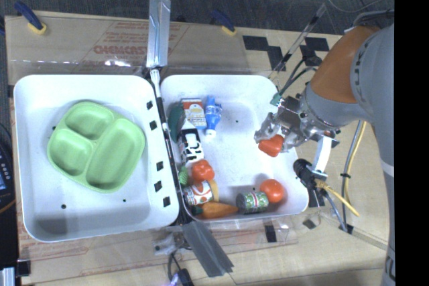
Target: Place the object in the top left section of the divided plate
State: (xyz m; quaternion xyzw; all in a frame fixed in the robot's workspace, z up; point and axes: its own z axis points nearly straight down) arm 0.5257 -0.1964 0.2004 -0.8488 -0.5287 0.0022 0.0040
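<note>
A green divided plate (97, 143) lies in the left bin (40, 211), with three sections, all bare. My gripper (271, 139) hovers over the right side of the right bin (234, 94). It is shut on a small red-orange object (271, 146), which hangs between its fingers above the bin floor. The grey arm with its orange band (338, 70) reaches in from the right.
Along the right bin's left and front sides lie several toy foods: a red-labelled carton (195, 114), a blue bottle (212, 114), a black-and-white item (191, 147), a tomato (271, 191), a can (252, 201) and a carrot (216, 209). A metal divider (158, 30) stands between the bins.
</note>
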